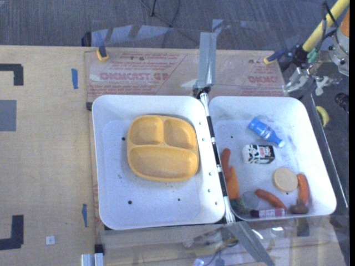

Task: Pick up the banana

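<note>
The banana (321,116) seems to be the small yellow shape just outside the right bin's (233,121) right wall. So little of it is clear that I cannot be sure of it or of how it lies.

If it is a toy fruit like the rest here, I judge it light, stiff and smooth-skinned. That would make it apt to slip or roll under a glancing touch. The best hold would be across its thick middle, closing over the short width rather than along the curve. The nearby bin wall could crowd that approach.

Inside the right bin lie a blue bottle (265,131), a black-and-white block (259,153), a tan disc (285,179) and several orange carrot-like pieces (228,173). All are apart from the yellow shape. The left bin (111,204) holds a yellow divided plate (163,147).

The pincer (302,77) hangs over the desk (44,148) by the right bin's far corner, well apart from the banana. I cannot tell how far open it is, and I see nothing carried in it.
</note>
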Action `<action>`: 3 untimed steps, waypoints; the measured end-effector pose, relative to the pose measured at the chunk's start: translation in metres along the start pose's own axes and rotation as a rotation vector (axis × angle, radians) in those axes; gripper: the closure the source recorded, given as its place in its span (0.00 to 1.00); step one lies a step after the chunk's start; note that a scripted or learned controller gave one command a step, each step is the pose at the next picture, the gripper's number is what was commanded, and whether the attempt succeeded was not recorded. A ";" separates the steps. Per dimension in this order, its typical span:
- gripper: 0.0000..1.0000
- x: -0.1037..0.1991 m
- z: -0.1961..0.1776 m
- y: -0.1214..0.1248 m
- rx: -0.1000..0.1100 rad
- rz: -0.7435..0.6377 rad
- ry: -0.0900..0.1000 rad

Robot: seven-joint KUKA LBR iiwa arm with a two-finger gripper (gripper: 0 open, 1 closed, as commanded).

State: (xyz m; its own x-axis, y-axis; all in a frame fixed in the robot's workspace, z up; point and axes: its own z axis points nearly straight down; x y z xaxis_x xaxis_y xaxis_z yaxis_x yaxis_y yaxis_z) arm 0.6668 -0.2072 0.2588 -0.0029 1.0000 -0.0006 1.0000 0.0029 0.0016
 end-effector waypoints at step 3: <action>0.00 -0.007 0.098 -0.181 0.000 -0.257 0.001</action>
State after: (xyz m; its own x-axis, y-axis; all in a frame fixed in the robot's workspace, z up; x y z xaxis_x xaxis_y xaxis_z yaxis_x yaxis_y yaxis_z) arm 0.4864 -0.2146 0.1604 -0.2570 0.9664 -0.0001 0.9664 0.2570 0.0013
